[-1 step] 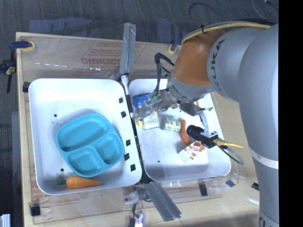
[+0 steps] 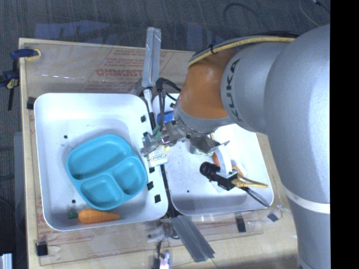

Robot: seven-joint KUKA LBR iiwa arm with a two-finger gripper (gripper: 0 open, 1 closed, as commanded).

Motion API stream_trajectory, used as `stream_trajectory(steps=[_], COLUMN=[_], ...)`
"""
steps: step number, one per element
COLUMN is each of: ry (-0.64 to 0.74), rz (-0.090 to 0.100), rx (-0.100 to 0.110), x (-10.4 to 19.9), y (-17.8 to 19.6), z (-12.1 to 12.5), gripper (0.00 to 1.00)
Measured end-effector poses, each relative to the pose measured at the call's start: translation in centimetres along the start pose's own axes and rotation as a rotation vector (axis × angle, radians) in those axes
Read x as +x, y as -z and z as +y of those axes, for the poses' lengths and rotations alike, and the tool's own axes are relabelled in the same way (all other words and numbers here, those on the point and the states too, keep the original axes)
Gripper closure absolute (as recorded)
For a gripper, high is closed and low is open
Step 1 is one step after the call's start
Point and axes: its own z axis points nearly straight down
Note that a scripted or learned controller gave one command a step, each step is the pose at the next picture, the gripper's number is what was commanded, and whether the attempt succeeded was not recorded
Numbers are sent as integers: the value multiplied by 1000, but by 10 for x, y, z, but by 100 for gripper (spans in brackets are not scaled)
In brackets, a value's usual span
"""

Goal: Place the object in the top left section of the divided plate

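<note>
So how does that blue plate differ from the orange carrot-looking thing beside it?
The blue plate is wide, shallow and split into three sections; the carrot is slim and tapered. The plate is far larger than the carrot. The plate sits mid-bin; the carrot lies by the near wall. Both rest in the left bin.

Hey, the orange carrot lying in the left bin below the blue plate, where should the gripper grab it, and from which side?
Probably from straight above, at the thicker middle of the carrot, closing across its width. It lies flat along the bin's front wall, close between that wall and the blue plate, so a sideways approach looks blocked.
</note>
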Motion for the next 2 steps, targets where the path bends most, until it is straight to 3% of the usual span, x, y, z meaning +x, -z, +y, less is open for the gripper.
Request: stream_trajectory(steps=[1, 2], ry=[7, -419], rz=[0, 1], rx=[1, -1], x=[49, 80], y=[0, 0], z=[-33, -39], gripper=[100, 100])
